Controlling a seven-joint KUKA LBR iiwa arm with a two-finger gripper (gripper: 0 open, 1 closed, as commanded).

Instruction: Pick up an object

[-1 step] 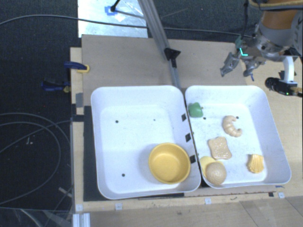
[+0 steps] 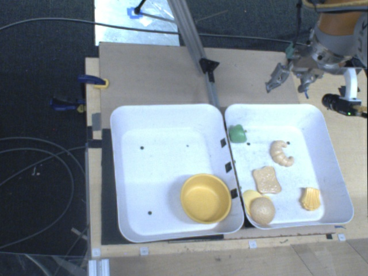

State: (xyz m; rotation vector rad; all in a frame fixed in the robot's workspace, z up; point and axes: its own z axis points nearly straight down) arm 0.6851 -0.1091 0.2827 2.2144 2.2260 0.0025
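- Nearest the lens, a round yellow plastic bowl (image 2: 206,198) sits in the left white bin (image 2: 144,125), well to the lower left of the two-finger gripper (image 2: 290,79); it is far from the fingers.
- Right white bin (image 2: 330,137) lies just below the gripper; its far rim is close under the fingertips.
- Gripper hangs above the brown bench board (image 2: 247,73), beyond the bin's far edge; its two fingers are spread apart with nothing between them.
- Small green rounded object (image 2: 237,133) rests below and left of the gripper, by the divide between the bins.
- Pale curved croissant-shaped toy (image 2: 281,153) lies straight below the gripper; a tan flat bread-slice toy (image 2: 267,180) lies farther below.
- Beige round ball (image 2: 262,210) and a yellow piece (image 2: 249,196) touching it sit farthest below; a yellow ridged shell-shaped toy (image 2: 310,198) lies below and slightly right.
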